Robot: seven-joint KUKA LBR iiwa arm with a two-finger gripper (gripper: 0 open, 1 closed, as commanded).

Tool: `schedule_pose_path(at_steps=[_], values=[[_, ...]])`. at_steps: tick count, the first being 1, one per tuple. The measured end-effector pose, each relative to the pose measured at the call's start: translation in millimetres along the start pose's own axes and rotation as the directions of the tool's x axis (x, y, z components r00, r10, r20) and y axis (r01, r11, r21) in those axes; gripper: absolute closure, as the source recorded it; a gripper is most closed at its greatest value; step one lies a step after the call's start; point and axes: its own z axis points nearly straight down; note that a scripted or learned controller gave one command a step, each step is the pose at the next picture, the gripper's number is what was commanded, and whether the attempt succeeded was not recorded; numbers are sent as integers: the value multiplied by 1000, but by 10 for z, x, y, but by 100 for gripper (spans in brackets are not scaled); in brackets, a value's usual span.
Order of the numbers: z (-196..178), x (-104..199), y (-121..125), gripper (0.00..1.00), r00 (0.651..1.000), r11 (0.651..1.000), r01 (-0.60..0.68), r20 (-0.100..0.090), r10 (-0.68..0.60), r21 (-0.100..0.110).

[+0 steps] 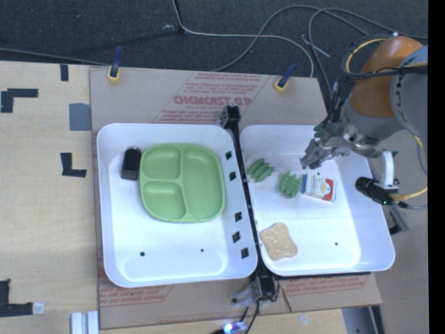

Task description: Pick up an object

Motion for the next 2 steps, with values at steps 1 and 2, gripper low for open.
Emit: schedule_pose_path(at_steps=[1,2], values=[[-589,51,-57,100,1000,1000,0,0,0,0],[-666,54,-53,100,1000,1000,-1,-1,1,5]])
